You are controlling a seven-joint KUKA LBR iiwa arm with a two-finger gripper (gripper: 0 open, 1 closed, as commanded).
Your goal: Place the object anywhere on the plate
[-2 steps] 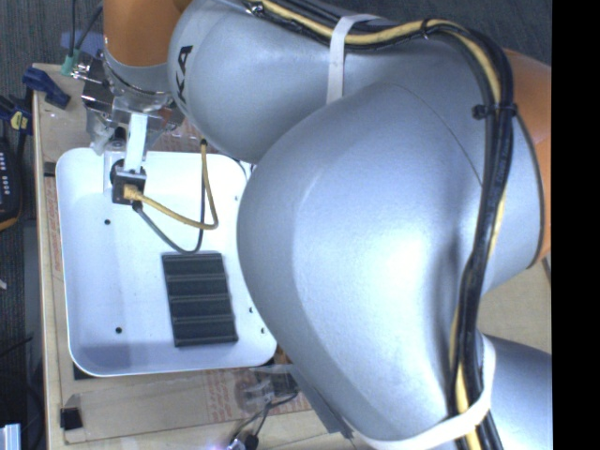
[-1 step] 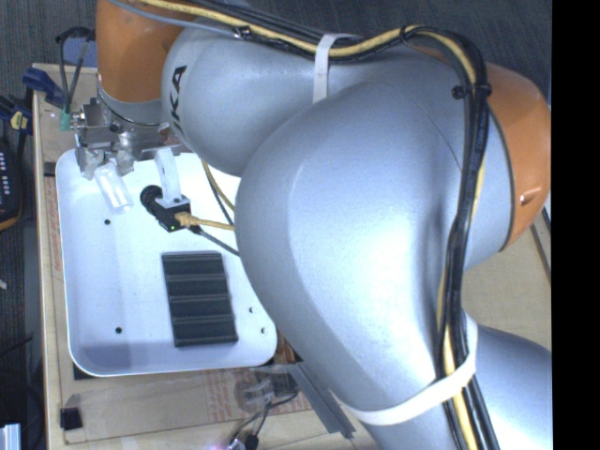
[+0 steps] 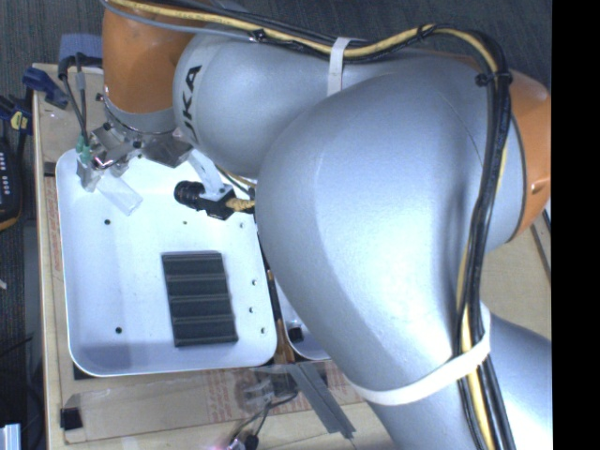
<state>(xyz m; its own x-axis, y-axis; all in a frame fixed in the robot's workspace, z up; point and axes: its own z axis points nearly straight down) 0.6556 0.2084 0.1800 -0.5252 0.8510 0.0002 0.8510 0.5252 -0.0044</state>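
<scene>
1. At the far left corner of the left bin [image 3: 94, 345], the gripper [image 3: 105, 186] hangs low over the white floor. Its jaws appear spread, with bare bin floor between them and nothing pinched.
2. The task's thing, a dark ribbed block [image 3: 198, 298], lies flat in the near half of the same bin, well apart from the gripper and untouched.
3. A curved white rim [image 3: 307, 350] shows just right of that bin's near right corner. It may be the plate, but the arm [image 3: 375, 214] hides most of it, so this cannot be confirmed.
4. Judgement: the pick is not yet made. To do it well, the jaws should come near and right until centred over the block, close across its narrow width with the ribs running crosswise, and lift straight up before any travel right.
5. Surface: the bin floor is smooth, so an off-centre close may push the block aside.
6. Room: the block sits clear of the bin walls on all sides. The wooden table [image 3: 225, 397] edges the near side.
</scene>
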